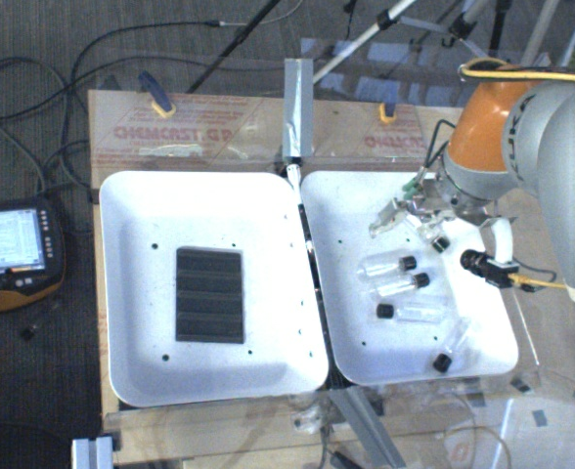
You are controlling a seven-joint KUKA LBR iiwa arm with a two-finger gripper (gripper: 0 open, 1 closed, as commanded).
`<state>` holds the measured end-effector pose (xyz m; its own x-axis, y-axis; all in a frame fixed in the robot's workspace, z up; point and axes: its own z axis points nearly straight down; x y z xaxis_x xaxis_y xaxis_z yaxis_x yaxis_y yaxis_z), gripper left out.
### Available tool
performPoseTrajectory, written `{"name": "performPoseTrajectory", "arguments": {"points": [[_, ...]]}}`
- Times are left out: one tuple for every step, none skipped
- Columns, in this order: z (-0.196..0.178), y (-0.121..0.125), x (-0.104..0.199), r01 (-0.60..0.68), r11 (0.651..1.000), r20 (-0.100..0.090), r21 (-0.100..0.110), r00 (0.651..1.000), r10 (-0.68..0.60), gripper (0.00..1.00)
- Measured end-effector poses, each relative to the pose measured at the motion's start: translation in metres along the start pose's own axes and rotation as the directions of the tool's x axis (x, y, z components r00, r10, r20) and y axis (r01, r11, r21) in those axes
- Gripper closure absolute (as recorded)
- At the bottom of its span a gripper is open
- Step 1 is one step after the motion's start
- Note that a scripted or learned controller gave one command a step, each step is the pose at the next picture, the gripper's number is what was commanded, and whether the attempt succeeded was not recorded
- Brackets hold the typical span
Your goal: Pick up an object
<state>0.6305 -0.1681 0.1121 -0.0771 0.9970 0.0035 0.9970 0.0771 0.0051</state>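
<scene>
While a black handheld pendant with a lit screen lies on the dark floor at far left, the wooden counter carries two shallow white bins side by side. Inside the left white bin a flat black ribbed rectangular tray rests near the middle. Next over, the right white bin holds several small clear plastic vials with black caps: one near the centre, another just below it, a third lower still, and a fourth lying tilted near the bin's lower right corner. Above these vials, the gripper hangs low over the upper part of the right bin, its metal parts blurred against the white, so I cannot tell how it is set. Farther right, the grey arm with its orange band reaches in from the edge
</scene>
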Motion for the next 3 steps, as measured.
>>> {"name": "performPoseTrajectory", "arguments": {"points": [[0.021, -0.035, 0.022, 0.049, 0.999, 0.011, -0.008, 0.999, -0.049, 0.0], [0.021, -0.088, 0.056, 0.055, 0.998, 0.009, -0.009, 0.998, -0.055, 0.0], [0.011, -0.087, 0.057, 0.055, 0.998, 0.007, -0.011, 0.998, -0.055, 1.0]]}}
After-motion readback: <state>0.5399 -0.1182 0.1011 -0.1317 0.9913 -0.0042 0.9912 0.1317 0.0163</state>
